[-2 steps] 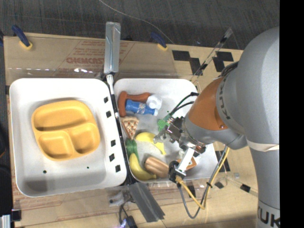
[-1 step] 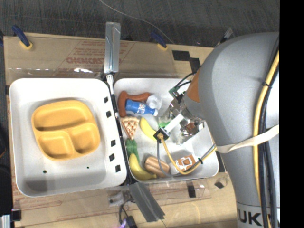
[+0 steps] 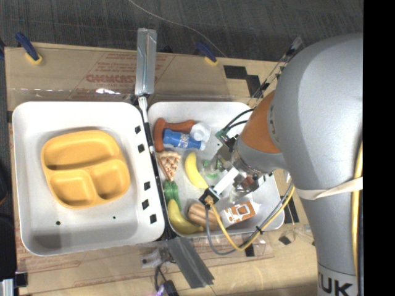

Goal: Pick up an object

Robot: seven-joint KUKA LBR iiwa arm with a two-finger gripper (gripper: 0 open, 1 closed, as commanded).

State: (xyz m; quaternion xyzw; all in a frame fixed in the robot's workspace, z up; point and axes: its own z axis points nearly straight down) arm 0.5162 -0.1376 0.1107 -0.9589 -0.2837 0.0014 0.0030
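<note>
The right bin (image 3: 185, 108) holds several small things. At its far left lie a red-brown sausage (image 3: 176, 127) and a blue bottle (image 3: 182, 140) with a white cap. Below them are a pizza slice (image 3: 169, 163), a yellow banana (image 3: 195, 171), a green vegetable (image 3: 170, 193), a second banana (image 3: 179, 221), a brown bread roll (image 3: 199, 213) and an orange-and-white carton (image 3: 239, 213). My gripper (image 3: 221, 164) is low in the middle of this bin, just right of the upper banana, over a small green-and-clear item (image 3: 212, 176). The wrist hides the gripper's tips.
The left bin (image 3: 74, 113) holds a yellow divided tray (image 3: 83, 167). A metal bar (image 3: 145, 60) stands at the divide between the bins. The grey arm (image 3: 321, 122) covers the right bin's right side. Blue clamps (image 3: 29, 48) grip the cardboard at the back.
</note>
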